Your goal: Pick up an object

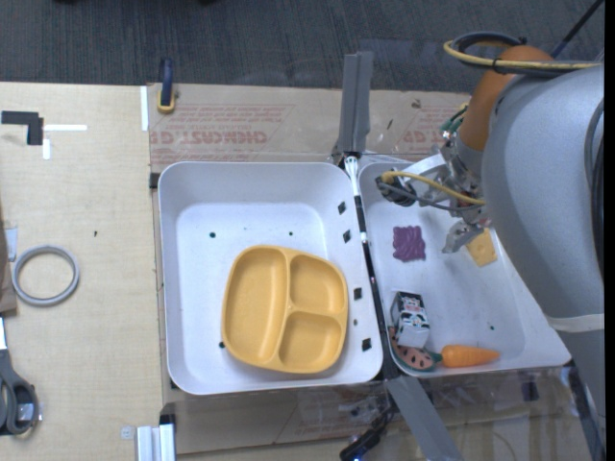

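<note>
The gripper (468, 236) hangs low in the right bin (500, 315) right at a yellow block (482, 249), but I cannot tell whether it has hold.

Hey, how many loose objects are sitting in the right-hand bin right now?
5, though the arm may hide more. A purple grape bunch near the middle, a yellow block at the gripper, a black-and-white cow toy, a watermelon slice and a carrot along the near edge.
</note>
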Controlling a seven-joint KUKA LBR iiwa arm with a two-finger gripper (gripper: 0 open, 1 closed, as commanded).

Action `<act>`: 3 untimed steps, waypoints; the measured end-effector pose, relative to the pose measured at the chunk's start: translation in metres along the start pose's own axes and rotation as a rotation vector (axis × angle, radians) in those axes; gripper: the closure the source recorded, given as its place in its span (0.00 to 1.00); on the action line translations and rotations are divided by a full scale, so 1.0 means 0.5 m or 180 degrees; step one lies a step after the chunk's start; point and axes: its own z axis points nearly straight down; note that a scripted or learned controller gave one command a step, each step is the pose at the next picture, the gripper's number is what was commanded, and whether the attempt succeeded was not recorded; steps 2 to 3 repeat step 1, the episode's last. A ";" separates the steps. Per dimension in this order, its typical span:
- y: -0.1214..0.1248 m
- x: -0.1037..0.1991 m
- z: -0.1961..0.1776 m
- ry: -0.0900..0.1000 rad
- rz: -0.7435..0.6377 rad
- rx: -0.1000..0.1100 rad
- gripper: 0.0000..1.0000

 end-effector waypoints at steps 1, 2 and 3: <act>0.012 0.015 -0.048 0.0005 0.0055 0.0002 0.00; 0.012 0.015 -0.048 0.0005 0.0055 0.0002 0.00; 0.012 0.015 -0.048 0.0005 0.0055 0.0002 0.00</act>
